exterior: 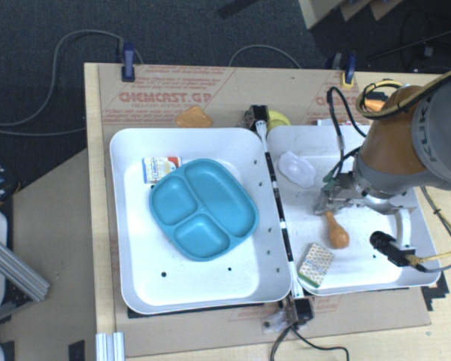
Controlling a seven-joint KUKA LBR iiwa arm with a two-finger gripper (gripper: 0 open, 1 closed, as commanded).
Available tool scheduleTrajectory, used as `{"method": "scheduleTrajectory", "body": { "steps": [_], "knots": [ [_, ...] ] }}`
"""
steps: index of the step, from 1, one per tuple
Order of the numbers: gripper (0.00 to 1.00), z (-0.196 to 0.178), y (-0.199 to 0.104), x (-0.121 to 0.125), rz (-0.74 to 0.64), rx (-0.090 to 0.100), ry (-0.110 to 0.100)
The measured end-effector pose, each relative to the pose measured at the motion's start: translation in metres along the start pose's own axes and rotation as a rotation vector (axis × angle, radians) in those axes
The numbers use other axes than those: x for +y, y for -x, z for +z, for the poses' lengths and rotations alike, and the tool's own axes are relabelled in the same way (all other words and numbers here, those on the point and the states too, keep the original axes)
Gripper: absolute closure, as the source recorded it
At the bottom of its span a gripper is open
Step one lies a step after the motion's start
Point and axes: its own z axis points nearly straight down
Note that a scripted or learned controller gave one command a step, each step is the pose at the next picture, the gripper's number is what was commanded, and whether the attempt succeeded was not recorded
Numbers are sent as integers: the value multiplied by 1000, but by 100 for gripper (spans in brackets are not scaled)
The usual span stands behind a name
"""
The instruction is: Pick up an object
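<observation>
Partly hidden under the wrist, gripper [332, 200] grip state unclear above brown object [336, 232].

Place: pretty clearly a robotics lab, not anybody's home or kitchen
Arm: big grey industrial arm [428, 138] with an orange band reaching in over the bench, kinda the giveaway
Bench: a board [210, 89] with protective film that has a brand name printed all over it, held down by blue clamps [128, 60] at the back edge
Bins: two shallow white bins [135, 277] side by side, with a random mix of stuff like a blue divided plate [203, 207], so it looks like a test setup
Cables: loose wires [52, 81] trailing over the floor and plugged in around the bench
Floor: dark office-style carpet [173, 13]
Extras: aluminium framing [15, 269] at the left edge
</observation>
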Motion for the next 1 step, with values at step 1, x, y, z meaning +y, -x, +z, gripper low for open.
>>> {"method": "scheduleTrajectory", "body": {
  "steps": [1],
  "knots": [
    [100, -125, -86, -25, -14, 1, 22]
  ]
}}
